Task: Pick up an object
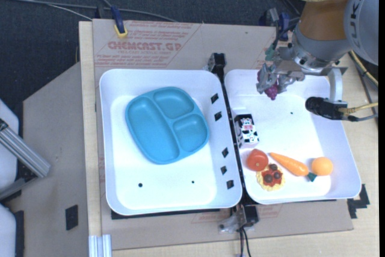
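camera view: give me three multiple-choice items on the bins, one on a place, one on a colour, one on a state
1. Where does the divided plate lie?
A. left bin
B. right bin
C. on the cardboard

2. What colour is the plate?
A. red
B. blue
C. yellow

3. What sits between the fingers of the gripper?
A. the carrot
B. the tomato
C. a small purple thing

Answers:
1 A, the plate rests on the floor of the left bin.
2 B, it is light blue all over.
3 C, a purple thing shows at the fingertips, while the carrot and tomato lie low in the right bin.
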Motion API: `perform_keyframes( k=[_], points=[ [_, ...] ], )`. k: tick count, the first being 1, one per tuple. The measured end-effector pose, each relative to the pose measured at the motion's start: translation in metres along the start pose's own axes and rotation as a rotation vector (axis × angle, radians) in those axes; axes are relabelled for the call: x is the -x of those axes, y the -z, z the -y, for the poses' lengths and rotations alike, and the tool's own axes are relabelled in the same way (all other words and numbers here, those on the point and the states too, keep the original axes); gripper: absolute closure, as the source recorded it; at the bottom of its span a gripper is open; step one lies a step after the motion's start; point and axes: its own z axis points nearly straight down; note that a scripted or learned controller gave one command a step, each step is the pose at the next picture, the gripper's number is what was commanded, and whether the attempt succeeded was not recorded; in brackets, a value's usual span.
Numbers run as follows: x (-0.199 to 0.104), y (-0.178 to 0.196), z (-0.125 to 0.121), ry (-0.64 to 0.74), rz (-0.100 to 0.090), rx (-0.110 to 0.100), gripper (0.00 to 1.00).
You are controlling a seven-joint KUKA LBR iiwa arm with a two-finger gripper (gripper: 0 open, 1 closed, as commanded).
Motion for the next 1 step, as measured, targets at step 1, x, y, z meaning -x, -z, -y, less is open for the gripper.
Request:
perform_keyframes(
  k=[1],
  points=[
    [-0.0482, -0.0109, 0.022, -0.001, 0.0, -0.001, 1.0]
  ],
)
